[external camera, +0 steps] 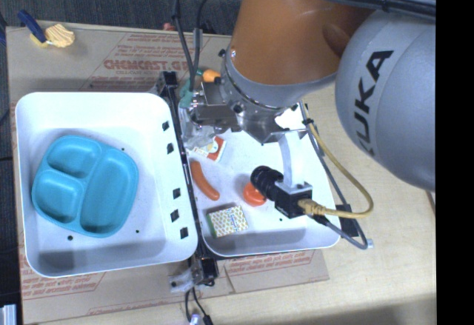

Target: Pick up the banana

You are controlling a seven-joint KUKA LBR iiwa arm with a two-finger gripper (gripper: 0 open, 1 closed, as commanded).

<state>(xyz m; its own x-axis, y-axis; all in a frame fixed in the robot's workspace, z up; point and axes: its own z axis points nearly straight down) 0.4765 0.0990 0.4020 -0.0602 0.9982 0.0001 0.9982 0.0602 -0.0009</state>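
My gripper (201, 127) hangs low over the far left corner of the right bin (326, 238), close to the divider between the two bins. The broad orange and grey arm (311, 27) covers the far half of that bin. Just under the gripper lies a small white and orange item (212, 147). An orange sausage-shaped piece (204, 179) lies a little nearer the front, beside the divider.
A red-orange round piece (255, 195) and a speckled yellow-green block (227, 220) lie in the right bin. A black unit with a yellow cable (285, 196) sits over that bin. The left bin (44, 257) holds a blue divided tray (85, 184). A small yellow object (59, 36) lies on the bench, far left.
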